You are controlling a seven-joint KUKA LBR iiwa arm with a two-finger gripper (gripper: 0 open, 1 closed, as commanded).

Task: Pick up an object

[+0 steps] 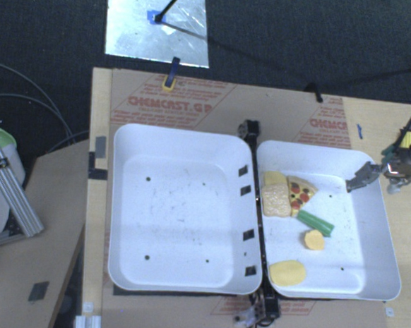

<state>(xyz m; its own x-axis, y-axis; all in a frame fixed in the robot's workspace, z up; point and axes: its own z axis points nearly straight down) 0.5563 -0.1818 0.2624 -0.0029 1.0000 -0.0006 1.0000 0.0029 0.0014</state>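
Dark carpet floor all round, wooden bench (62, 184) in the middle with a cardboard sheet (217, 100) under two white bins. Red print on the sheet reads "CHEMCAST GP", once at upper left and again, tilted, at upper right.

Objects are all in the right bin (377, 230), left half of it:
- tan bread-like slice (275, 193) against the left wall
- pizza slice (300, 191) touching the bread's right side, red dots on top
- green stick (316, 222) just below the pizza, lying at a slant
- small yellow chunk (314, 240) just under the green stick's right end
- yellow oval piece (287, 273) near the bin's front-left corner, apart from the rest

Gripper (360, 177) sits over the right bin's upper right area near the rim, well apart from every object. Nothing between the fingers that I can see; whether they're spread or closed, can't tell at this resolution.

Left bin (180, 214): specks and scuffs on the floor. Black clips (246, 191) run along the seam between the bins.

Beyond the bench: a shiny metal plate (158, 21) on the carpet with a blue bit on it, a yellow-and-blue clamp (171, 76) at the cardboard's top edge, aluminium extrusion (9, 187) at far left.
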